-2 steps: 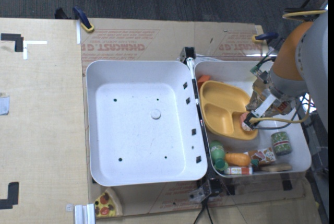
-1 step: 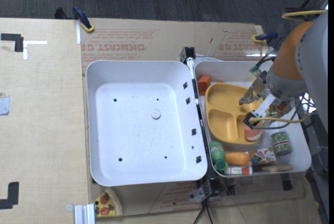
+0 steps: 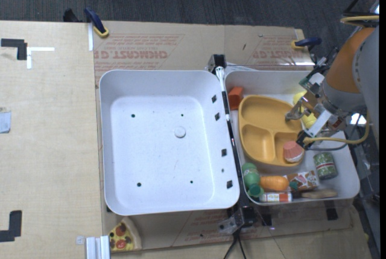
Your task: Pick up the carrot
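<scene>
- Lying side by side on the bench, the left bin point(image 3: 157, 149) and the right bin point(image 3: 345, 186) are both shallow and white; the clutter is in the right one.
- Grey arm point(image 3: 353, 70) with its orange band reaches in over the right bin's far right side.
- Yellow divided plate point(image 3: 262, 119) takes up the middle of the right bin, with a pink rounded item point(image 3: 293, 152) in its near right compartment.
- Gripper point(image 3: 298, 114) hangs over the plate's right rim, apart from the carrot; whether it is released or clenched cannot be told.
- Carrot point(image 3: 274, 182) is a short, stubby, glossy orange piece lying on its side in the right bin's near strip, just below the plate, between a green item point(image 3: 249, 178) on its left and a printed packet point(image 3: 304, 180) on its right.
- Small red-and-white bottle point(image 3: 276, 197) lies just in front of the carrot.
- Green can point(image 3: 324, 165) stands right of the packet.
</scene>
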`<state>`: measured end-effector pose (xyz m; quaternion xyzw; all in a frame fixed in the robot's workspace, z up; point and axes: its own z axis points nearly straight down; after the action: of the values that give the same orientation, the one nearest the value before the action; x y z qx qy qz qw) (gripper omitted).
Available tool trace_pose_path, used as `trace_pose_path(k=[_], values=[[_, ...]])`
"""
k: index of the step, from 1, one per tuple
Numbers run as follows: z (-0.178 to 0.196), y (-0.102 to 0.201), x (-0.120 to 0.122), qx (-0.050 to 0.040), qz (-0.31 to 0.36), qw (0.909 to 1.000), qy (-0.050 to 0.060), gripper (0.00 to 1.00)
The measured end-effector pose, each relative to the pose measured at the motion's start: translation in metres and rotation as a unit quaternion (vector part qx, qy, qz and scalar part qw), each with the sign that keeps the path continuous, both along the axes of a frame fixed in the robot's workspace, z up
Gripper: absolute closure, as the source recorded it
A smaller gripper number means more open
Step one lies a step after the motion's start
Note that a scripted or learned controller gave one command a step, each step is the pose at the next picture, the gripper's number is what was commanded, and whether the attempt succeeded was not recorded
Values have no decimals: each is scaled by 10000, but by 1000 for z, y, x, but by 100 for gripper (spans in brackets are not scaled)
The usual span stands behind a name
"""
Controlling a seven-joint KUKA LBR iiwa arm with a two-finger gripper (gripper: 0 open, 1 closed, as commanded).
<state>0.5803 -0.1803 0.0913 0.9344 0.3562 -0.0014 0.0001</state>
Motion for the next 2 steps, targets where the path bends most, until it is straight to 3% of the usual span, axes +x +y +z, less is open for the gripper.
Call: trace_pose_path(k=[1, 2], values=[[5, 69, -56, -47, -811, 9967, -66, 0], [15, 61, -55, -98, -856, 9962, -83, 100]])
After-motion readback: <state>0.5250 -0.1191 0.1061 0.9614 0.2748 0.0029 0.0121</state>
